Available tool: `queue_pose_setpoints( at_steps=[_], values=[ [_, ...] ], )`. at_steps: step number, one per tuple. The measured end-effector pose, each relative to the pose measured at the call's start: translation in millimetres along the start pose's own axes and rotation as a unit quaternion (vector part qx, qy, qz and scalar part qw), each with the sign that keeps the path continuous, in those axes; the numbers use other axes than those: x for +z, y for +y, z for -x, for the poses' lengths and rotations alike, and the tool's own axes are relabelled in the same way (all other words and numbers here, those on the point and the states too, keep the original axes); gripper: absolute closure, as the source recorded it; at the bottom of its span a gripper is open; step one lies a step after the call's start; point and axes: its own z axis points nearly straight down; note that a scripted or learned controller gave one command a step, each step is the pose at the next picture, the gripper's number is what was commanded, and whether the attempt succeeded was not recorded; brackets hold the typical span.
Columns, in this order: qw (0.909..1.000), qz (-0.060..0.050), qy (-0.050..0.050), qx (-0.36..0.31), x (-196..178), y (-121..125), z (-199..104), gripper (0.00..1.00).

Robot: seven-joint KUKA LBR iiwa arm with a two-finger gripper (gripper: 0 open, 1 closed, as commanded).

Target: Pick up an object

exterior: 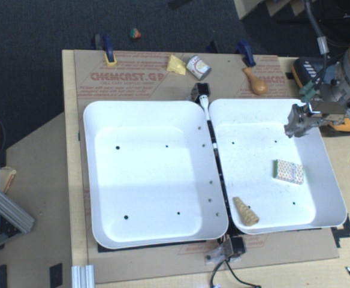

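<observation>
Objects lie in the right bin (319, 212) alone: nearest the camera, a tan ridged cone (245, 210) rests on the floor of that bin close to its front rim, tilted with its narrow tip toward the divider between the two bins. A little farther back and to the right, a small patterned block (289, 171) with a green edge lies flat, well apart from the cone. The left bin (103, 221) sits just beside the right one, their inner rims touching along a dark strip. Both bins rest on a brown board (133, 74) printed with red lettering, which covers the surface.

Farther back, the end effector (295, 123) hangs over the rear right part of the right bin, above and behind the patterned block, with nothing seen between its fingers; whether they are spread or closed cannot be told from here. The grey arm (343, 83) reaches in from the right.

At the far edge of the board lie a yellow piece (176, 65), a small white box (198, 67) just beside it, and an orange-brown wooden piece (256, 81) to the right. Blue clamps (108, 48) grip the board's back edge.
</observation>
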Motion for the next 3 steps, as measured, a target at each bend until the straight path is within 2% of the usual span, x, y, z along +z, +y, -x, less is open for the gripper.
queue_pose_setpoints(
  at_steps=[1,2,3],
  values=[
    [0.9999,-0.014,0.001,-0.004,109,30,-115,1.0],
    [1.0,-0.002,0.002,-0.001,-9,0,-147,1.0],
    [1.0,0.0,0.002,0.0,-146,3,-161,1.0]
  ],
)
